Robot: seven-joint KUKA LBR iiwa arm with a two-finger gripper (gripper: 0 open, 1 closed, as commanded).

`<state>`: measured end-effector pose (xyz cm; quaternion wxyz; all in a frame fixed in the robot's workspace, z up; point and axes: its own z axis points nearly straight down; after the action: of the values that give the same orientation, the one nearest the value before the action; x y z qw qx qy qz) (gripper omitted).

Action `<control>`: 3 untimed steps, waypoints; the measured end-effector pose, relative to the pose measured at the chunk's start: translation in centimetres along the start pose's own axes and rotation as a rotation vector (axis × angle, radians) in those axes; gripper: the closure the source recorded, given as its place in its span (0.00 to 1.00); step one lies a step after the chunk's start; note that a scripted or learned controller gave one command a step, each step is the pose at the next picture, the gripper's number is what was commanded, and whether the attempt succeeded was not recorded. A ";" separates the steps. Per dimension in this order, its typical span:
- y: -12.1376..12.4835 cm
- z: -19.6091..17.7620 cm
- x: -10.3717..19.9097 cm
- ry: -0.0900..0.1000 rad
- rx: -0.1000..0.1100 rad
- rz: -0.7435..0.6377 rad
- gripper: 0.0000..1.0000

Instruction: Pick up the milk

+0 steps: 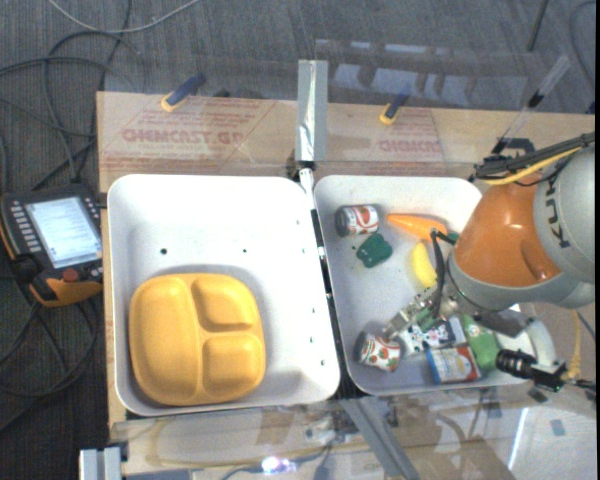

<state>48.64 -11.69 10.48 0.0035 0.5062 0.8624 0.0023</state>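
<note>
Camera view is showing the gripper (412, 320) hovering open, holding nothing, just left of the milk (450, 362) in the right bin (345, 298); it should be centring over the carton before closing.

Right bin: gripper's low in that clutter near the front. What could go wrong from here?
1. The gripper sits among packed items: a can on its side, a blue-labelled carton and a green bottle. It may close on the wrong one or nudge neighbours.
2. The arm hides part of the right bin, so which item is the milk can't be confirmed.
</note>
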 end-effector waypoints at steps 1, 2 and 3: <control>3.2 -7.8 6.4 0.004 0.012 0.188 1.00; 1.4 -7.8 2.9 0.004 0.010 -0.173 1.00; 2.5 -10.3 4.9 0.005 0.009 -0.156 1.00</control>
<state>48.35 -6.16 20.74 -0.0009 0.4373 0.8993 -0.0004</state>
